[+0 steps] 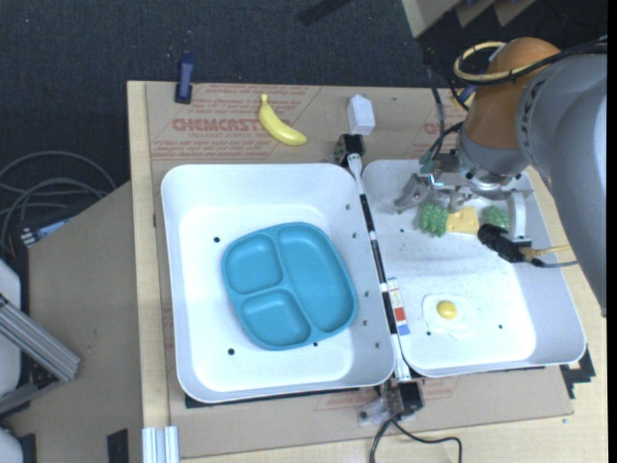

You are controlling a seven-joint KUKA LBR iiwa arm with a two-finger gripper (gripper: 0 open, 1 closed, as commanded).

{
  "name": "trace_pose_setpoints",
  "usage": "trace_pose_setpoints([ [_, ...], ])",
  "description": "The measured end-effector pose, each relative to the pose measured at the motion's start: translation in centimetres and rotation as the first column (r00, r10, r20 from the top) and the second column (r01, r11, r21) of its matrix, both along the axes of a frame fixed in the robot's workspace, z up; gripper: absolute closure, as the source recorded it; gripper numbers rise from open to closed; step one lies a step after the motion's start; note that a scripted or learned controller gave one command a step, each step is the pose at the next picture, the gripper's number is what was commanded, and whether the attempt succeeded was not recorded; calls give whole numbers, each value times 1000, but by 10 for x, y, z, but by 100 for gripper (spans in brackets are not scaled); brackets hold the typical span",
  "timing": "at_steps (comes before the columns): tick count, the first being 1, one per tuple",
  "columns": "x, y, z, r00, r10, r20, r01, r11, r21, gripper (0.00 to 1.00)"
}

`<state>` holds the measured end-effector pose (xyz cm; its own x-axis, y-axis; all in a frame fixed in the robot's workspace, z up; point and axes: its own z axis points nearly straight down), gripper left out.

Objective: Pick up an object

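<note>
My gripper (pixel 433 197) hangs over the far left part of the right bin (pixel 540 340), its fingers spread open. A green broccoli piece (pixel 433 221) lies just below the fingertips, on the bin floor. Beside it to the right are a pale yellow piece (pixel 466 222) and a second green piece (pixel 495 214), partly under the wrist. Nearer the front of the same bin lies a fried egg (pixel 446 311). I see nothing gripped between the fingers.
The left bin (pixel 193 210) holds a blue divided plate (pixel 287 285). On the bench behind the bins lie a yellow banana (pixel 280 123), a small blue object (pixel 184 77) and a white block (pixel 361 114). The arm covers the right bin's far right corner.
</note>
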<state>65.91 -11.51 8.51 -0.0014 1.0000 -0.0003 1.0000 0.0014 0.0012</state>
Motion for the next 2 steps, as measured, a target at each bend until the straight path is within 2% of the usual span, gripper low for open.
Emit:
trace_pose_setpoints([
  [1, -13, 7, 0, 1000, -2, -3, 2, 1000, 1, 0],
  [2, -12, 7, 10, 1000, -2, -1, 2, 1000, 0, 100],
])
